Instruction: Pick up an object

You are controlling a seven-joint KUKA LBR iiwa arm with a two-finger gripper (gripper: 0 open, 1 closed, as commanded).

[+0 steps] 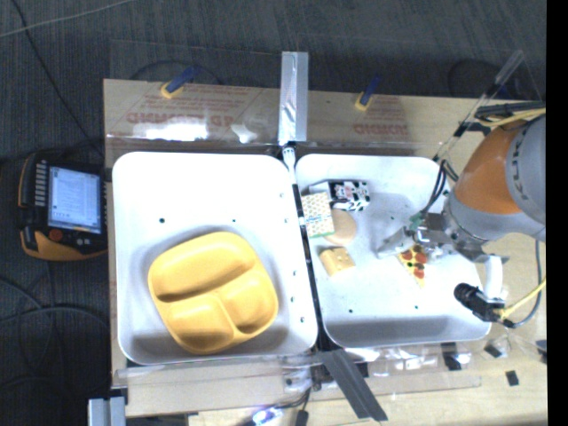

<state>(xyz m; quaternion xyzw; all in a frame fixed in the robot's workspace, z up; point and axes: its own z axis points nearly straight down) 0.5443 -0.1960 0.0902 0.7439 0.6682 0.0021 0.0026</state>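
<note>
The arm is seen reaching in over the right bin (330, 327), and the tool (415, 238) is placed low at that bin's right side, just above a small red and yellow piece (414, 261) on the bin floor. Whether the tool is apart or together cannot be told from this slant, and nothing can be made out held in it. The likeliest targets are found to the tool's left, against the divider between the bins: four small items are counted there, a black and white packet (349, 193), a green-patterned packet (316, 216), a round tan piece (344, 227) and a tan block (335, 260). The block's long side is laid roughly across the bin. One yellow divided tray (211, 289) is counted in the left bin (133, 202), well apart from the tool. Two bins are carried by the table (426, 114).
</note>
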